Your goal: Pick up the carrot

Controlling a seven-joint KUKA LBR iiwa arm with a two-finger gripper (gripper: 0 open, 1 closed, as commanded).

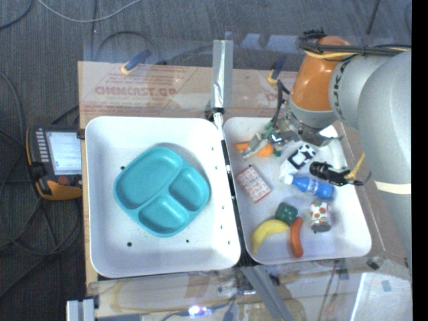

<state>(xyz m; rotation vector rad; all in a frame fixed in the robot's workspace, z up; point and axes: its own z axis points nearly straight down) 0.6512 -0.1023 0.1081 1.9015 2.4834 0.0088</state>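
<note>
The grey arm (374, 105) with its orange band enters from the right, above the far end of the right bin (348, 249). The left bin (100, 199) holds a teal 3-compartment tray (162, 189). The gripper (257, 144) sits low in the right bin's far-left corner, right at a small orange piece (266, 150); whether it grips anything, or is wide or narrow, cannot be told. The rest of the right bin: a pink card (253, 182), a blue bottle (313, 186), a banana (269, 233), a green block (286, 212), and a small spotted can (320, 216). The carrot (295, 237) lies near the front edge, just right of the banana, well apart from the gripper.
</note>
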